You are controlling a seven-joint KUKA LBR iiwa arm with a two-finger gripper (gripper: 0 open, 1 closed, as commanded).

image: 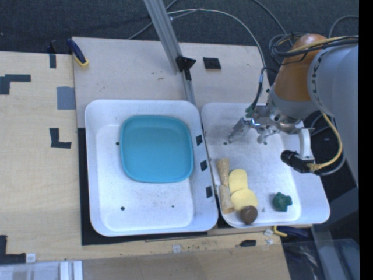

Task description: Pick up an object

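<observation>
Gripper [252, 132] open, yellow block [238, 181] below, apart

Both bins are white – left bin [102, 156] holds a plain teal-blue plate [156, 149], right bin [303, 206] has a yellow block [239, 188], a tan stick [224, 182], a brown ball [249, 214] and a dark green lump [282, 201]. Bench [35, 150] is pale wood with dark tape marks.

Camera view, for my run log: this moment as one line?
gripper: open, over right bin | holding: nothing | plate: left bin
</observation>
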